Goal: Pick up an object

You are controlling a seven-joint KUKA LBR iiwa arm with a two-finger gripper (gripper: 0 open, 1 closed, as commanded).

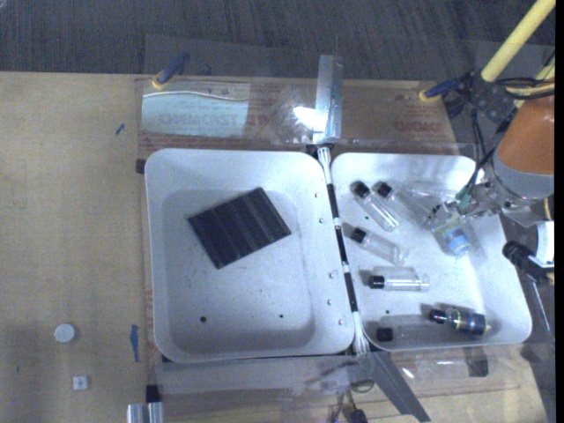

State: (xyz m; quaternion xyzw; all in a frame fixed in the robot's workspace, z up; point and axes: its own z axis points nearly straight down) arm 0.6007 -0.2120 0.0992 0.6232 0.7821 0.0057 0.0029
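Flanking white bins (167, 263), tan bench (62, 201), dark floor (220, 7)

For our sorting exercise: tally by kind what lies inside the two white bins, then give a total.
Dark ribbed mat, left bin: 1
Clear vials with black caps, right bin: 5 that I can make out
Dark bottle, right bin: 1
Total: 7

Tan wooden bench top (62, 192), dark grey carpeted floor (220, 7) beyond, yellow pole (529, 25) at upper right
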